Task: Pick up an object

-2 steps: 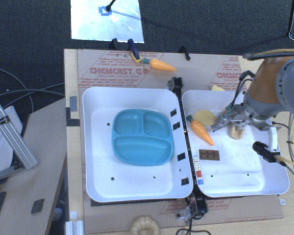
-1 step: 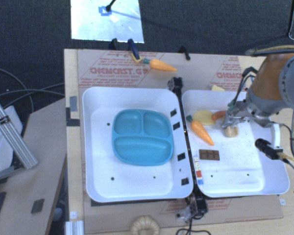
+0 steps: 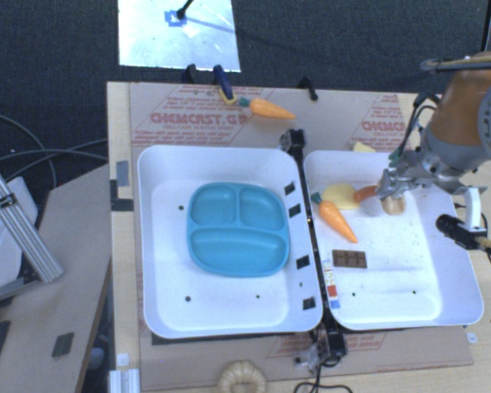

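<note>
Chocolate lies nearest, in the right bin. Farther back, the gripper hovers over a tan piece beside the carrot; its state I cannot tell. Next: descend and close.

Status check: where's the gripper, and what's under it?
Gripper low in right bin, over a tan piece. Nothing seen held. Red piece, yellow piece and carrot crowd its left.
</note>
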`<state>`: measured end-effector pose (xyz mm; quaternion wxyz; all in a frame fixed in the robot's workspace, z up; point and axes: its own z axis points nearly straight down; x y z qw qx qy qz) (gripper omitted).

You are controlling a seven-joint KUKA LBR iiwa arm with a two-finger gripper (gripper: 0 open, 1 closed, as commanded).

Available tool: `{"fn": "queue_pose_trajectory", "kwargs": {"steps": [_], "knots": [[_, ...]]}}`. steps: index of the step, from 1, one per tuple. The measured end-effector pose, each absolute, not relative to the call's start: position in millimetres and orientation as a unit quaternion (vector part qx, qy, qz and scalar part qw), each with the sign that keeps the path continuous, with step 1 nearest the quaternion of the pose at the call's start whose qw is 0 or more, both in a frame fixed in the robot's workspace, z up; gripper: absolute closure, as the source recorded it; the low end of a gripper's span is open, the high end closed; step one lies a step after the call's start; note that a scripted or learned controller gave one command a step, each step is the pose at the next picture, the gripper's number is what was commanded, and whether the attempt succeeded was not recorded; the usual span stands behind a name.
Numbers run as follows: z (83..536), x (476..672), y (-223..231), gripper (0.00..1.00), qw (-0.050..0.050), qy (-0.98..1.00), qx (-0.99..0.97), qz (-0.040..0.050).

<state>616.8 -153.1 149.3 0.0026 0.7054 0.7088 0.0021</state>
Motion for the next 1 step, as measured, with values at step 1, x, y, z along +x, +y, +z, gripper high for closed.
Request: {"fn": "queue_pose_trajectory", "kwargs": {"steps": [1], "knots": [[194.8,613.0,-152.5,1.0,0.003,0.709,0.705,0.0019]]}}
